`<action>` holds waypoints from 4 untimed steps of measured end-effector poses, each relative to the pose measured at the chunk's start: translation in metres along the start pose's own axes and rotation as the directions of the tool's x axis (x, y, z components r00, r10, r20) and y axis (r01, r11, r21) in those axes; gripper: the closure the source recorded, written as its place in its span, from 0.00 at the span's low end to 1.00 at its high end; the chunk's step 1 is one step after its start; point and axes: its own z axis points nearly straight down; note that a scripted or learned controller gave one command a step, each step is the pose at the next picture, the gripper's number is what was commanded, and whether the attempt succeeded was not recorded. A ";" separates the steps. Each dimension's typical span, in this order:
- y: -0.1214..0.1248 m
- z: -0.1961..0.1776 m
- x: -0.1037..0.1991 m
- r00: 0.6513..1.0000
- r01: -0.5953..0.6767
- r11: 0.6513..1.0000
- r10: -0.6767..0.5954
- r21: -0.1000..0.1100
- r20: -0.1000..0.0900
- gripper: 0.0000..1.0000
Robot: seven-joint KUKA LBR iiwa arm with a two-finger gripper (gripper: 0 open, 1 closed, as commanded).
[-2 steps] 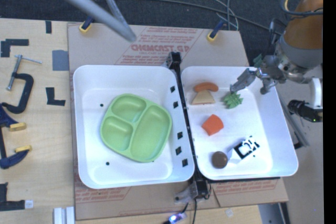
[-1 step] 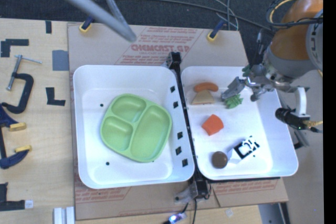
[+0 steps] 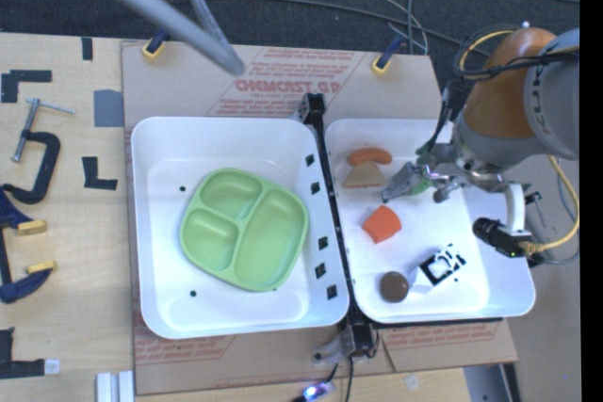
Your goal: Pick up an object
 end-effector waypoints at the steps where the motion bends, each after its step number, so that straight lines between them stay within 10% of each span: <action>1: 0.003 0.060 -0.005 1.000 -0.003 1.000 0.003 -0.006 -0.001 0.00; 2: 0.005 0.045 -0.002 1.000 0.002 1.000 -0.002 -0.010 -0.004 1.00; 4: 0.006 -0.047 -0.001 1.000 0.000 1.000 0.000 -0.006 0.000 1.00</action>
